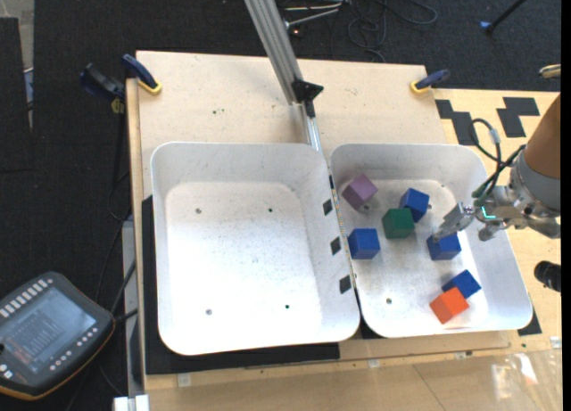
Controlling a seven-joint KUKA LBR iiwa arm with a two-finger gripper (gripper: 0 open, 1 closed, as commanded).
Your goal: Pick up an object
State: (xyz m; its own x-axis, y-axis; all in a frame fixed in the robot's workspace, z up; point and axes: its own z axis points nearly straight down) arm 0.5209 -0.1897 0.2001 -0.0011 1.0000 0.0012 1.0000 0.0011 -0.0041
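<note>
Just above the blue cube [443,246], the gripper [461,218] is hovering; whether its fingers are apart, I cannot tell. Centring over that cube before descending seems wise.

blue cube [443,246] | flat | right bin, mid-right | by green cube [398,222]
</note>
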